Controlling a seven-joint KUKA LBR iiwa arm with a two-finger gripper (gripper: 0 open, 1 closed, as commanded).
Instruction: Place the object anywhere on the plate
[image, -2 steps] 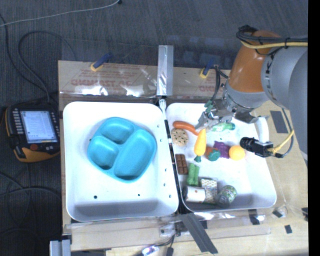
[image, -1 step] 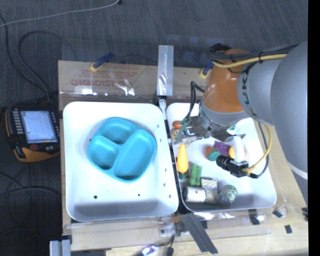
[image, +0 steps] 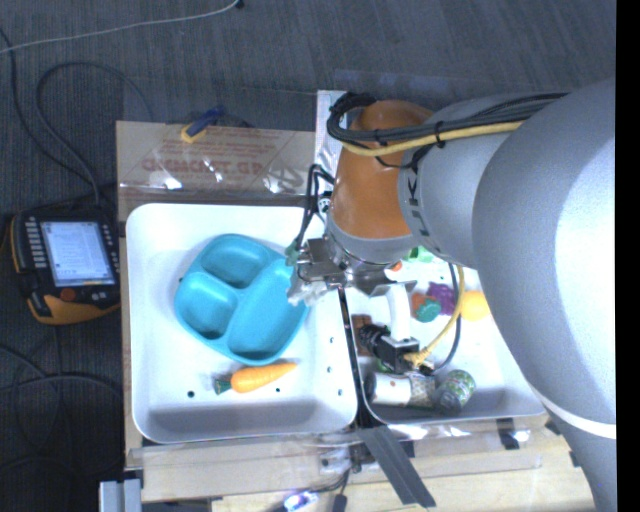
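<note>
Overhead view of the bench. The left bin (image: 145, 300) holds a blue divided plate (image: 240, 297) near its middle and a toy carrot (image: 258, 377) lying on the bin floor just below the plate's lower edge, apart from the plate, its orange tip pointing right and its green stub left. The grey arm (image: 540, 230) enters from the right, its orange band (image: 375, 180) above the divide between the bins. The gripper (image: 305, 280) sits over the plate's right rim, above the carrot and well apart from it; whether it is parted or closed cannot be told, and nothing is seen in its grasp. The right bin (image: 500, 405) holds small mixed objects: a purple piece (image: 438, 296), a teal piece (image: 428, 311), a yellow piece (image: 474, 305) and a speckled ball (image: 456, 388). A handheld control pad (image: 65, 262) lies on the floor to the left.
</note>
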